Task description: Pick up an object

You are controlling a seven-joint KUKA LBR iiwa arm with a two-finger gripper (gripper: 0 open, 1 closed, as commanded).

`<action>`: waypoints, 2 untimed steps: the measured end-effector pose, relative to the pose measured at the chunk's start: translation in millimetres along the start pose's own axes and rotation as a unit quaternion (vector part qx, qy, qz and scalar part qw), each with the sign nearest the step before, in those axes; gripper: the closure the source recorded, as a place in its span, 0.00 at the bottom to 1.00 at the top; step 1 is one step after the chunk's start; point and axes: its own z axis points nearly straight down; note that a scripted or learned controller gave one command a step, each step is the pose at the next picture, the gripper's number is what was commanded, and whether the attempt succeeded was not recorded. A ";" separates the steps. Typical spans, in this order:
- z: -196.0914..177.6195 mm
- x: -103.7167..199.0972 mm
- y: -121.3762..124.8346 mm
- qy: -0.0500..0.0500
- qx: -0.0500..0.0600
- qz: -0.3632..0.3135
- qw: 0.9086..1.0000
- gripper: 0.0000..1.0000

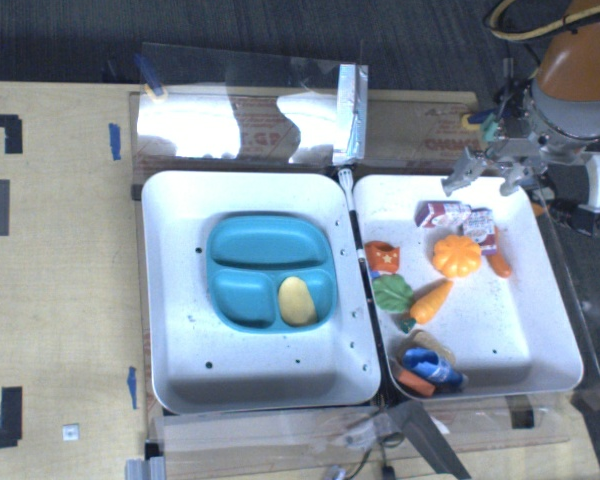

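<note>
Gripper [492, 173] is hovering w/ fingers spread and nothing btwn them, over the right bin's [540, 353] far edge. We're eyeing the orange pumpkin [457, 256] just below it, touching a red-white packet [458, 216]. We're risking a miss: things are crowding there, so fingers could be nudging the packet instead.

The gripper [488, 174], fingers spread, hangs over the right bin's [540, 353] far edge, just above a maroon packet [442, 213]. An orange pumpkin [457, 256] (toy-like) sits nearby. A blue tray [255, 258] holds a yellow lemon [297, 301].

bright overhead light, glare on clear panel [245, 118]
</note>
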 end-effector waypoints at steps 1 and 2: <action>97.5 -10.8 -65.7 0.000 0.004 -0.042 0.999 0.00; 155.4 2.7 6.2 -0.001 -0.004 -0.054 0.999 0.00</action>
